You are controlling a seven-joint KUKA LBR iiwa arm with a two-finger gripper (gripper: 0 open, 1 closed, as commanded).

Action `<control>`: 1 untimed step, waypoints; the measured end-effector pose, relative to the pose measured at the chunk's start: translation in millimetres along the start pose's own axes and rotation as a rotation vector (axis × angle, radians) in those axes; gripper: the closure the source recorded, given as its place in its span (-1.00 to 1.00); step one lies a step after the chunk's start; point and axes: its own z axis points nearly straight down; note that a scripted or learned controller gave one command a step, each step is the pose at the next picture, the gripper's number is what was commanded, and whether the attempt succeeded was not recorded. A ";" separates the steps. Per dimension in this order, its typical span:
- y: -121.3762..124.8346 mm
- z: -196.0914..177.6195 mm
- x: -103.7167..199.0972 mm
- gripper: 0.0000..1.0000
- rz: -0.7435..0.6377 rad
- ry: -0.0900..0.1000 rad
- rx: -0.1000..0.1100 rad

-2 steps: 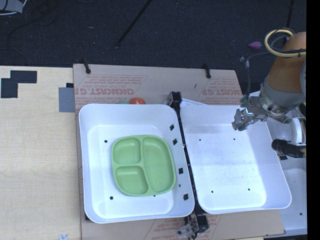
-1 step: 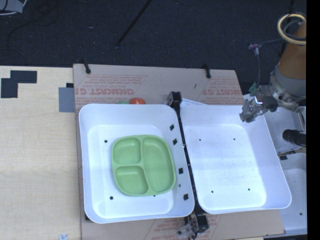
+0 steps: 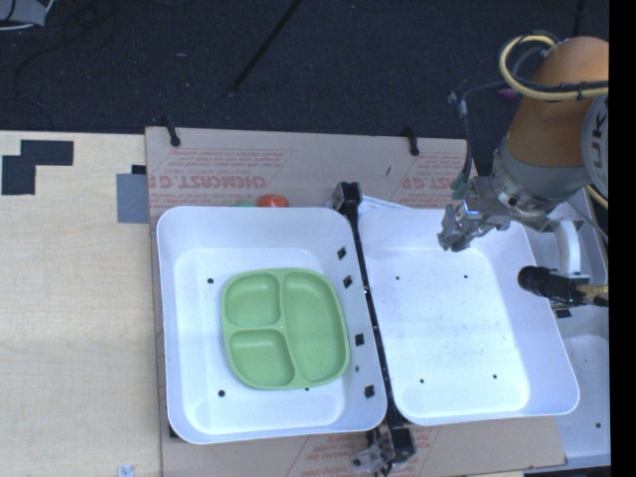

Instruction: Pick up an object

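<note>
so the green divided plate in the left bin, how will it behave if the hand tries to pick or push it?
The green divided plate looks like rigid moulded plastic, so probably stiff and light. It lies flat on the left bin floor, so it likely slides rather than tips or rolls. Its low, rounded rim gives the hand little to pinch; a top grasp may slip.

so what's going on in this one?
A pick attempt. The arm's tool is over the back edge of the right bin, with nothing visibly between its fingers. The one clear thing to pick, a green divided plate, lies flat in the left bin, untouched. Something small and red sits behind that bin.
</note>
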 end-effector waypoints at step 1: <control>-8.5 -3.5 51.9 1.00 0.001 0.000 0.001</control>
